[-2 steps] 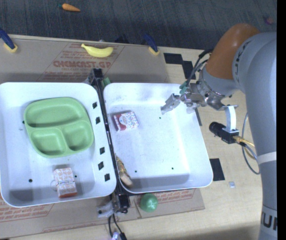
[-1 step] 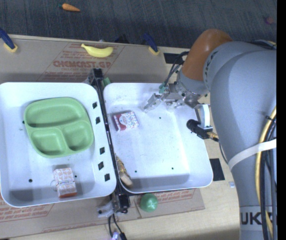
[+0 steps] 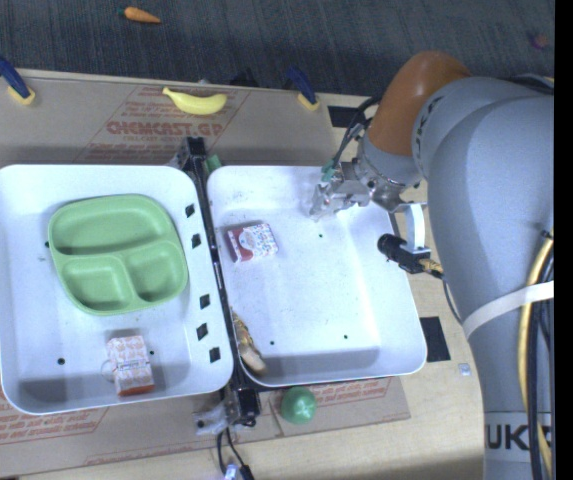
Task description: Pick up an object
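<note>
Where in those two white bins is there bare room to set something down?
Right white bin: mostly bare below the small red-and-white packet. Left white bin: crowded by the green divided tray and an orange-white packet; only strips remain.

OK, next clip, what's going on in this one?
A grey KUKA arm reaches in from the right, its gripper over the upper part of the right bin. Nothing shows between its fingers. The nearest object is a small red and white packet lying in that bin, to the gripper's lower left and apart from it. The left bin holds a green divided tray and another small packet. A yellow banana and a green ball lie outside the bins.
</note>
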